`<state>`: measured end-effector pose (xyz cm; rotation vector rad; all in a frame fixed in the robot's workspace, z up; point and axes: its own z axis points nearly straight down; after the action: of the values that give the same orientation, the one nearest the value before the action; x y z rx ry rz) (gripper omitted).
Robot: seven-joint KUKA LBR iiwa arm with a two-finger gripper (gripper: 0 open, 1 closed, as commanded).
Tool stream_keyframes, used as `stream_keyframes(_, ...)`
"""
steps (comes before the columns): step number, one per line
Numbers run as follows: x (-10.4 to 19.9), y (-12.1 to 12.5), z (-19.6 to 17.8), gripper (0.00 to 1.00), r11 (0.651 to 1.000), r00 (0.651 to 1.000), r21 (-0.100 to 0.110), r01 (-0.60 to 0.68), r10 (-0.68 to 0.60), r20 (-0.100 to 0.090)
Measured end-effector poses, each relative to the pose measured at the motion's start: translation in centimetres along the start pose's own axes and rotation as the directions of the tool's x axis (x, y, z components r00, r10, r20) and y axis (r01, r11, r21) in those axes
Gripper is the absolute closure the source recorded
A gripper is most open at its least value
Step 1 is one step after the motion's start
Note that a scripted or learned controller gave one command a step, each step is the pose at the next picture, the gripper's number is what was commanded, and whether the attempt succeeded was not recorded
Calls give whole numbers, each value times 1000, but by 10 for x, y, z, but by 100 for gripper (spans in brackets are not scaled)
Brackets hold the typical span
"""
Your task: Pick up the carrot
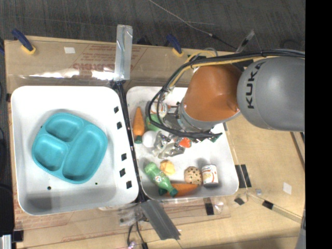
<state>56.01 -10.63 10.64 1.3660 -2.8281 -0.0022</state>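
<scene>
Overhead view from my remote station. The bench (270, 154) is a pale wooden surface covered in part by clear plastic sheeting, standing on dark carpet (62, 7) that fills the top of the view. Blue clamps (23, 40) grip the far edge of the sheeting, and a strip of silver tape (123, 53) runs down to the seam between the two bins.

The left bin (31, 185) holds a teal divided plate (70, 147). The right bin (228, 160) holds the clutter: a carrot (138, 123) lying upright along the bin's left wall, a white ball (149, 138) just beside its lower end, a green bottle (157, 176), a small yellow piece (167, 167), a spotted cookie-like piece (192, 175), a small can (209, 175) and a second orange carrot-like piece (185, 188) near the front wall.

The arm (270, 92) reaches in from the right, its orange band over the bin's middle. The gripper (170, 145) sits low among the objects, right of the carrot and apart from it; I cannot tell how its fingers stand.
</scene>
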Motion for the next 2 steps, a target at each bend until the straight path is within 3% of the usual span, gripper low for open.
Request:
stream_keyframes(1,-2,3,14,100,954,954,0,-300,300,0)
stream_keyframes(2,-1,20,15,100,878,878,-1,-479,479,-1)
